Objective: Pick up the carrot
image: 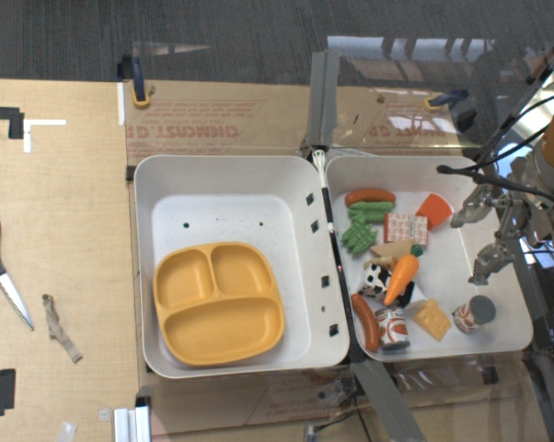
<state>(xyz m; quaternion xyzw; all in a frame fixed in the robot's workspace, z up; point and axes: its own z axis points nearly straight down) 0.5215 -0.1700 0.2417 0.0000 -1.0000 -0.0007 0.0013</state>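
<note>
The carrot [403, 275] is orange with a small green top. It lies slanted in the middle of the right bin [498, 339], resting among other toy foods. My gripper [478, 239] hangs over the right side of that bin, well to the right of the carrot and apart from it. Its two metal fingers [467, 212] stand open with nothing between them. The arm comes in from the right edge of the view.
Around the carrot lie a red sausage [370, 196], green vegetables [363, 226], an orange wedge [435, 212], a red-white box [407, 228], a cheese piece [432, 319] and small cans [393, 329]. A yellow divided plate [220, 303] sits in the left bin [157, 191]. Scissors [1, 270] lie on the bench.
</note>
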